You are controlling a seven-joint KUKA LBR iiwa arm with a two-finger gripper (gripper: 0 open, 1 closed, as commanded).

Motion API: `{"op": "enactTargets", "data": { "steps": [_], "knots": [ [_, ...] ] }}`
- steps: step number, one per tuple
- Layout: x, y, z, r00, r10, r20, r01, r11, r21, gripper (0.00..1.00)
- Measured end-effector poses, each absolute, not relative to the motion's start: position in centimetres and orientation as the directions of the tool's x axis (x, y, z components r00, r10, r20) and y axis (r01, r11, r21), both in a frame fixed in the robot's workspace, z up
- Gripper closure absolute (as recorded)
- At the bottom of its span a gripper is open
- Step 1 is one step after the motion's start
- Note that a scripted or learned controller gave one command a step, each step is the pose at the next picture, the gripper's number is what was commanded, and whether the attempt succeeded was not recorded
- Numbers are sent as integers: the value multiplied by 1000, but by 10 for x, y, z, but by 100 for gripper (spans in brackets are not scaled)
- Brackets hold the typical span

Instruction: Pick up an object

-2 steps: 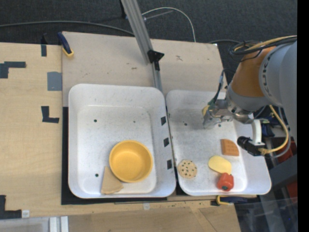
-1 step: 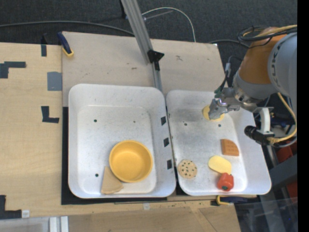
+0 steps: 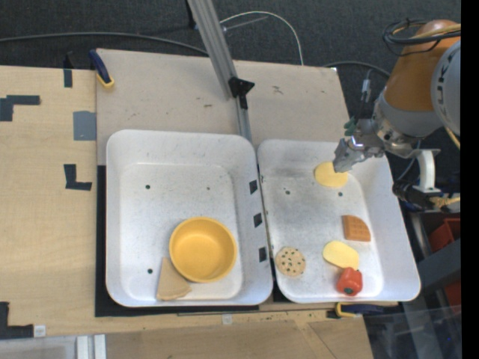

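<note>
The hand (image 3: pixel 349 155) hung at the top of the right bin (image 3: pixel 397 223), touching the upper edge of a yellow disc (image 3: pixel 330 175); whether it gripped could not be told. A good pick would centre on the disc and close low (it lay flat). A wafer (image 3: pixel 356 228), cookie (image 3: pixel 290 261), lemon (image 3: pixel 340 254) and pepper (image 3: pixel 349 280) lay well clear; the bin's wall stood near.

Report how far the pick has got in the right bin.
Done: the gripper has reached the right bin and sits at the upper edge of the flat yellow piece. In hand: nothing visibly; the piece lies on the bin floor. Left: close on it and lift. The cookie, orange wafer, second yellow piece and red pepper lie untouched.
</note>
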State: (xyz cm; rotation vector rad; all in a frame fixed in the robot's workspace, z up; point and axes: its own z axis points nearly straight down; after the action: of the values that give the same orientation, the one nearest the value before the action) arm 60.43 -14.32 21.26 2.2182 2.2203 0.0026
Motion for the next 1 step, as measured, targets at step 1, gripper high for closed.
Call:
{"op": "enactTargets", "data": {
  "steps": [1],
  "knots": [
    [615, -142, 268, -2, 1000, -1, 1000, 2, 5, 100]
  ]
}}
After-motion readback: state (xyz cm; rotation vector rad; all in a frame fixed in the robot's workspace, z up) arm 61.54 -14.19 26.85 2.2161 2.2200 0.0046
